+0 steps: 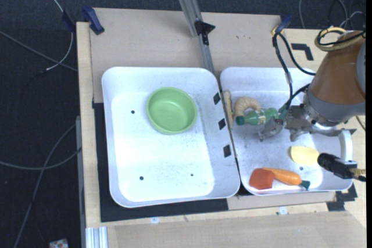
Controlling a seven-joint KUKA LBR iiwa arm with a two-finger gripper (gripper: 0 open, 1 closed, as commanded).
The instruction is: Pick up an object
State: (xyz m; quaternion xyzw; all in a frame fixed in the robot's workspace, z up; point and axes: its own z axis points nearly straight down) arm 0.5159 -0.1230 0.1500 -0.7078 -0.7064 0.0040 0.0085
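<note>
In the right bin, taken as my reference, I find the claw lowered near the bin's middle, with the arm coming in over the bin's right wall. Just off the claw, toward the divider between the two bins, lies a small green bottle; its long axis runs across the bin, roughly in line with the claw's reach, and its near end appears to touch or sit just beside the claw's tip. I cannot tell from this slanted view whether the claw is released or clenched, nor whether the bottle is actually between its parts, so I record no grasp. Behind the bottle, toward the bin's far wall, a tan ring-shaped item rests against it. Toward the bin's near wall lie a pale yellow piece and an orange carrot with a red block touching its blunt end; all three are well apart from the claw. A green bowl stands alone in the left bin of the desk. My judgement: the bottle is the likeliest target, and the coming move turns on closing across its narrow width, not along its length.
</note>
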